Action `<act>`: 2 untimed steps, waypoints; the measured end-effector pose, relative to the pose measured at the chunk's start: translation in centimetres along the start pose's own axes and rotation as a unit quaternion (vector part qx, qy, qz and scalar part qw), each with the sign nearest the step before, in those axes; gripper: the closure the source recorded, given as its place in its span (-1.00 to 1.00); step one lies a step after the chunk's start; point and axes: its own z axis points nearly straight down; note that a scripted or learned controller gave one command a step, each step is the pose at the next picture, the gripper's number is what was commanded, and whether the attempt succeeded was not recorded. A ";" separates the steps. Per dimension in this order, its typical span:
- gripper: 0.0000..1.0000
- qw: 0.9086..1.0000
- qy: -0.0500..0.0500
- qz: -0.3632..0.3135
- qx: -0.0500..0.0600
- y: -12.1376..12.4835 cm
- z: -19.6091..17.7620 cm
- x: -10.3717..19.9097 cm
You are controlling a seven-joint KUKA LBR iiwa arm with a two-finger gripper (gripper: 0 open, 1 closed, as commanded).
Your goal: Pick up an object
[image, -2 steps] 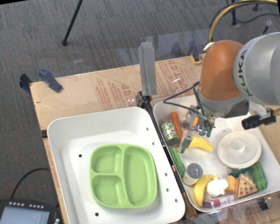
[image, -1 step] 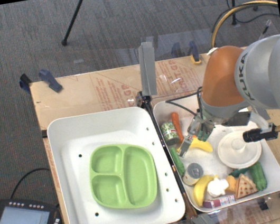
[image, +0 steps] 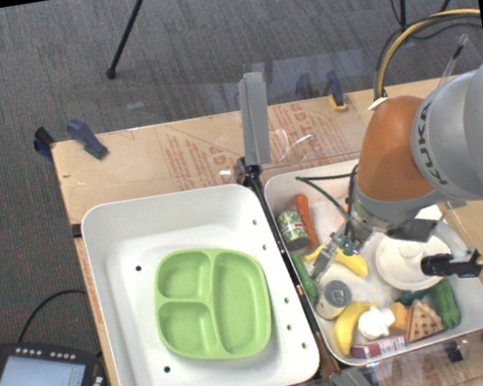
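Nearest edge of right bin: a small carton on its side, toast slice and yellow banana just behind. Gripper low over the bin's left-centre clutter, beside a small grey can; whether it is released or clenched, cannot tell (wrist hides the tips).

Likely target: the yellow piece right under the tool, touching its neighbours.

Judgement: descend straight, straddle the piece across its short width, avoid nudging the white dish to the right.

Long axis seems to run left-far to right-near; the ends are partly hidden, so pointing unclear.

Left bin holds a green divided tray.
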 end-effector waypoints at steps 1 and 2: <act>-1.00 0.996 0.000 0.086 0.000 -5.2 0.1 2.2; 1.00 0.996 0.001 0.085 0.001 -5.2 -0.8 2.3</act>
